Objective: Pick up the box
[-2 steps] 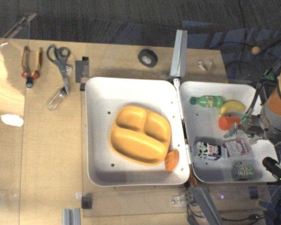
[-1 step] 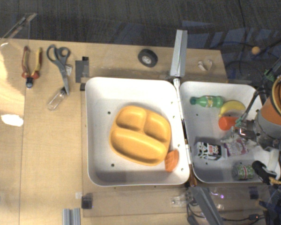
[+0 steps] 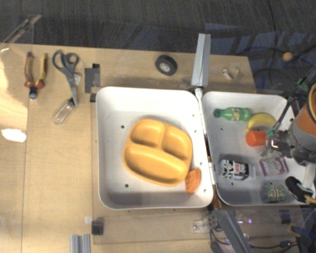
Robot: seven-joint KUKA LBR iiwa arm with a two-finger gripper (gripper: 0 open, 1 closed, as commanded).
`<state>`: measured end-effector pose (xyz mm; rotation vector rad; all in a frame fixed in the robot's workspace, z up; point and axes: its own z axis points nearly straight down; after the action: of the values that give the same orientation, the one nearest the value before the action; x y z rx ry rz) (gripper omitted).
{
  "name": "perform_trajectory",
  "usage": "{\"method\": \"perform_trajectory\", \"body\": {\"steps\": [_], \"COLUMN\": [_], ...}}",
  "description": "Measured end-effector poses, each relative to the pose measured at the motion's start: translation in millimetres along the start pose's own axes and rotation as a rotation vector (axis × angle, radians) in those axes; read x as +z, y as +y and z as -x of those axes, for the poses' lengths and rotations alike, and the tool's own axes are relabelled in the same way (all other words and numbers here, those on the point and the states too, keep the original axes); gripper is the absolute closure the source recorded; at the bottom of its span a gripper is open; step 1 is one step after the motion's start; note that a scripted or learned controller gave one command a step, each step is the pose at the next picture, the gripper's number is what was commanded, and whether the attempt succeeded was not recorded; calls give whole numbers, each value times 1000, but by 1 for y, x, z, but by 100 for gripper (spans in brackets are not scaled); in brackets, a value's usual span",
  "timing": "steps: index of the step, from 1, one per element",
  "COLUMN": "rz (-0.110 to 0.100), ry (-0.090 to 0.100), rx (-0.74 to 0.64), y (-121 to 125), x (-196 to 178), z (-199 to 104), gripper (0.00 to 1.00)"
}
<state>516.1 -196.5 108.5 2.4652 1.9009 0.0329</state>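
We see the gripper (image 3: pixel 276 141) over the right bin (image 3: pixel 229 194), near its right side, with the grey arm (image 3: pixel 310 136) and its orange band coming in from the right edge. We cannot tell how it is set, and nothing shows in its grasp. Its tip is just beside a red-orange object (image 3: pixel 256 138) and above a purple packet (image 3: pixel 274 166).

In that bin we also count one green bottle (image 3: pixel 233 113), one banana (image 3: pixel 262 121), one green can (image 3: pixel 274 193) and one box (image 3: pixel 235 169), black and white, lying near the bin's left wall; its print is too small for us to read.

The left bin (image 3: pixel 110 141) carries one big yellow tray (image 3: pixel 158 151) and one small orange piece (image 3: pixel 193 179) touching its lower right corner.

On the bench (image 3: pixel 42 183) we count one pair of scissors (image 3: pixel 68 73), one pair of pliers (image 3: pixel 34 73) and one roll of tape (image 3: pixel 166 65).
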Motion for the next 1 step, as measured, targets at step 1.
{"method": "perform_trajectory", "body": {"steps": [1], "rz": [-2], "ry": [0], "rx": [0], "y": [-1], "x": [1], "z": [0], "gripper": [0]}}
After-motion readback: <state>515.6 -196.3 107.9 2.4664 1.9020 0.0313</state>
